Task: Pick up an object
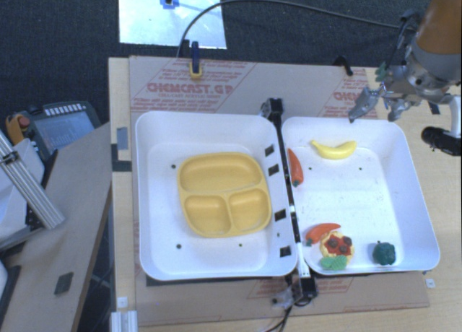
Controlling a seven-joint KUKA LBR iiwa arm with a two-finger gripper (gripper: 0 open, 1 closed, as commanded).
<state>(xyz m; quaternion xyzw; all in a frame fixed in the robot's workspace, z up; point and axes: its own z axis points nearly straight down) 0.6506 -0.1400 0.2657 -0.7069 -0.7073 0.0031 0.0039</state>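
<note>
Banana, two chillies, one tray

Both bins are smooth, glossy white plastic. The yellow tray is matt plastic. The banana looks like smooth plastic. The bench board looks like printed brown paper; the floor like rough dark carpet.

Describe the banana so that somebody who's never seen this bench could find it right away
Start with the right-hand white bin, the one without the yellow tray. Look along its far edge, nearest the gripper: the banana lies there on bare floor. It is the only plain yellow, curved piece in that bin; its nearest neighbour is a slim red-orange pepper.
</note>
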